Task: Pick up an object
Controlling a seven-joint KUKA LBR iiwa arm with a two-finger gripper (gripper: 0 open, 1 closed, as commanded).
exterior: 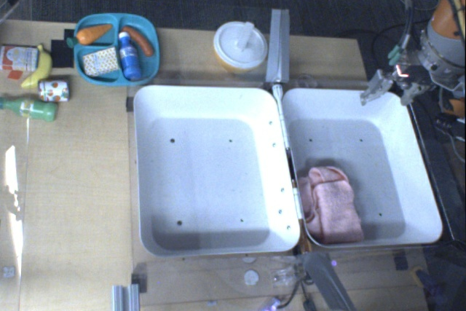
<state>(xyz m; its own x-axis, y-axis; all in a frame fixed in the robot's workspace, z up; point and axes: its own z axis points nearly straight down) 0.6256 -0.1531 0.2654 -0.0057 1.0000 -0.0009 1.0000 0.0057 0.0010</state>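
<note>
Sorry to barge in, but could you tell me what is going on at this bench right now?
A grey robot arm is set to pick up an object from two white bins. Its gripper is over the far right corner of the right bin, with nothing visibly in it. The one thing to grab, a folded pink cloth, lies untouched in the near left corner of that bin, well away from the gripper. Beside it stands the left bin. So no pick has happened yet.

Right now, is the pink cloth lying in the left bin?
No, the pink cloth lies in the right bin, near its front left corner beside the divider.
</note>
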